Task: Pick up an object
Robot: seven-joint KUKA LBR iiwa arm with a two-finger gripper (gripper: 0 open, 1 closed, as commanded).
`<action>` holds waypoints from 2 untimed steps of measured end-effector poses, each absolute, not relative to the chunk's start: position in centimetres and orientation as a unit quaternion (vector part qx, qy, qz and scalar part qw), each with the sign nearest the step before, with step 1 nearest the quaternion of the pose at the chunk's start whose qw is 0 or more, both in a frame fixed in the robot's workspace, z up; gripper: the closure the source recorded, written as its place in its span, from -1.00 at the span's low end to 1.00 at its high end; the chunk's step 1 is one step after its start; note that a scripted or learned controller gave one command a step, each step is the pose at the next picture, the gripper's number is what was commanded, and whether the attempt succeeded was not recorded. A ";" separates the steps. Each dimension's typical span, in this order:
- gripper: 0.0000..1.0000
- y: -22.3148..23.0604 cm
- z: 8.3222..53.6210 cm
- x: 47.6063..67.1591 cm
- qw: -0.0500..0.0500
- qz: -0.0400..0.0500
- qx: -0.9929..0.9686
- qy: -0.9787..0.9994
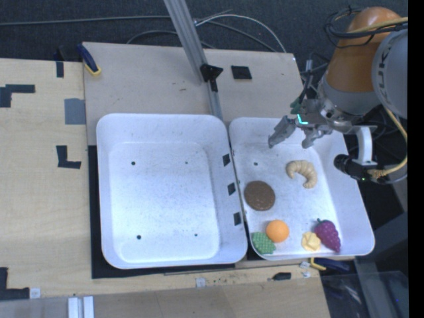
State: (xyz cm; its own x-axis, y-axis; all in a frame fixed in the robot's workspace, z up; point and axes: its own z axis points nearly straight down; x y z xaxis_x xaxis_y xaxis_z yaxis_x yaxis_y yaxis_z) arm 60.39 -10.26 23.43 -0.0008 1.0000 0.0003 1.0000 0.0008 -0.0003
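Your claw (293, 135) hangs over the far end of the right bin (350, 204), its two fingers spread apart with nothing between them — so you are at the approach step, with no grasp made yet. The things to choose from all lie in that same bin: a croissant (303, 172) just below the claw, a brown round cookie (259, 195) toward the bin's inner wall, and along the near edge an orange ball (277, 231), a green piece (263, 243), a small yellow piece (310, 242) and a purple grape bunch (327, 234). The left bin (119, 144) holds none of them.

The croissant looks like your nearest target. I judge the next move calls for shifting the claw toward the near side until it stands over the croissant's middle, turning the fingers to straddle its narrower width, then descending — and closing only once both fingers flank it.
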 end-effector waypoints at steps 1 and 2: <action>-1.00 -10.3 23.4 60.4 0.000 0.000 -0.707 -0.707; -1.00 -10.8 17.3 60.3 0.002 0.002 -0.707 -0.707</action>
